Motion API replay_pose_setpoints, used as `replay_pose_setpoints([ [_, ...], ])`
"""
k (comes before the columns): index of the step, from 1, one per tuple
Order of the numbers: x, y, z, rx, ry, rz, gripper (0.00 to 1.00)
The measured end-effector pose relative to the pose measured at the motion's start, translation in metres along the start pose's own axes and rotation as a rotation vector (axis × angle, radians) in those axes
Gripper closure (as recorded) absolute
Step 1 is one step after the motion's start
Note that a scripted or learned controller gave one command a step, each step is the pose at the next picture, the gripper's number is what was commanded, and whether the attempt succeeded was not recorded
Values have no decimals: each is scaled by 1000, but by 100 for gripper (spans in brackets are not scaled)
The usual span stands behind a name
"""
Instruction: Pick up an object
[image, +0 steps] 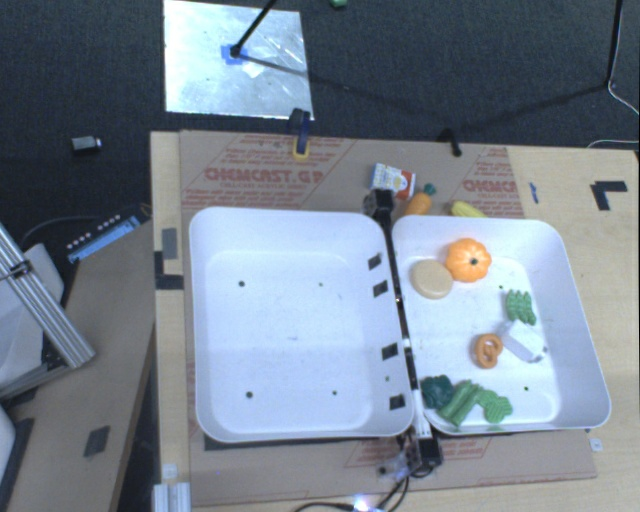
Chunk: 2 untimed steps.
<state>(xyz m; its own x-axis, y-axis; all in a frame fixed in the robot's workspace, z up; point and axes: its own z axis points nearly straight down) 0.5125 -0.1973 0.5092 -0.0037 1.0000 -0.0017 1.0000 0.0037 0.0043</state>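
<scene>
You have two white bins side by side in the middle of the frame, resting on a brown board (260, 172) printed with red lettering. The left bin (290, 320) shows its white floor with a few small dark dots. Everything you could pick lies in the right bin (575, 300).

Near that bin's upper middle sits an orange fruit (468, 259), round and ribbed. Touching it on the lower left is a pale beige disc (432, 279). Toward the right wall you see a small green ridged piece (519, 306). Just below it lies a white block (522, 343), tilted. An orange-brown ring (487, 350) lies against the block's left end. In the bin's lower left corner there is a cluster of green pieces (464, 399), packed together and touching one another.

Black clips (381, 289) run down the seam between the bins.

Above the right bin, on the board, you find a small carrot (418, 203), a yellow piece (466, 210) and a white and red item (390, 179), all close together. A blue and yellow clamp (299, 133) stands at the board's top edge. A shiny metal sheet (238, 58) lies at the upper left of the frame.
</scene>
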Motion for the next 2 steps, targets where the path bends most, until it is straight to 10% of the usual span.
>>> replay_pose_setpoints([
  [1,-9,-26,55,1,0,3,100],
  [2,44,-26,-24,2,0,1,100],
])
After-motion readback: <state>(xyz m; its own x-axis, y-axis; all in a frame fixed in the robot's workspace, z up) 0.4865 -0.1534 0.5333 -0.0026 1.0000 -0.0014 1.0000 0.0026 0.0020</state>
